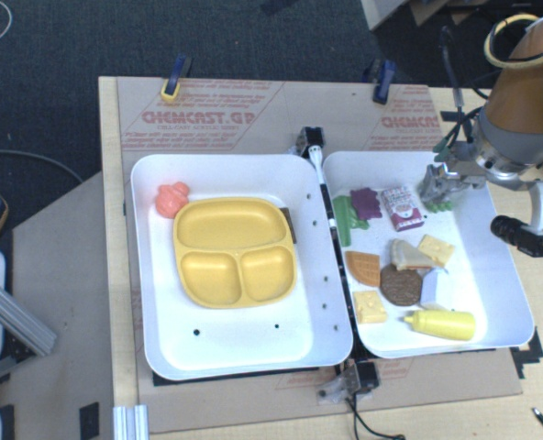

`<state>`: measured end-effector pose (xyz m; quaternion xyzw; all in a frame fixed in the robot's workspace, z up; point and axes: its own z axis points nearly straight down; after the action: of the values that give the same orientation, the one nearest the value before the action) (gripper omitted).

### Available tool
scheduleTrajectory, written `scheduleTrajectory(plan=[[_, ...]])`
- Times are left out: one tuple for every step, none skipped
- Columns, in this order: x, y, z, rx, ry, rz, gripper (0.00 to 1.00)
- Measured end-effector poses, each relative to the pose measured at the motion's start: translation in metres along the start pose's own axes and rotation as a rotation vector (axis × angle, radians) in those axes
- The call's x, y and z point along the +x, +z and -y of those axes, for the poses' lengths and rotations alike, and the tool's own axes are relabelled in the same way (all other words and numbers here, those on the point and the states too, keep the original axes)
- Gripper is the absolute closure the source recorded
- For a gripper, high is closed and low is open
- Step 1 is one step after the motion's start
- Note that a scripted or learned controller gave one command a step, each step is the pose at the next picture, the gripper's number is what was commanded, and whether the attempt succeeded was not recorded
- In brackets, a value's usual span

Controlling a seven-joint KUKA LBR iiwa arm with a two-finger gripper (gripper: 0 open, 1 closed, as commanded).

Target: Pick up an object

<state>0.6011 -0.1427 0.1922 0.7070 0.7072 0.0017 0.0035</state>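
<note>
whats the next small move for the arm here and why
Probably a short drop straight down. The tool hovers at the right bin's upper right over a green item, beside the maroon packet. Nothing is visibly held, so lowering onto that green piece seems the nearest try.

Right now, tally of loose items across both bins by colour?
Yellow: 4 (divided plastic tray, mustard bottle, two cheese pieces)
Pink: 1 (lumpy toy)
Green: 2 (long pod, small piece under the gripper)
Purple: 1 (grape bunch)
Red-and-white: 1 (packet)
Brown or tan: 3 (round patty, orange-tan slice, grey-tan wedge)
Total: 12
</note>
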Motion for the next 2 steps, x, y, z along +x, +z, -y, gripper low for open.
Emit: scheduleTrajectory(plan=[[0.000,-0.035,-0.002,0.000,-0.001,0.000,1.00],[0.057,-0.044,0.012,0.009,-0.005,-0.006,1.00]])
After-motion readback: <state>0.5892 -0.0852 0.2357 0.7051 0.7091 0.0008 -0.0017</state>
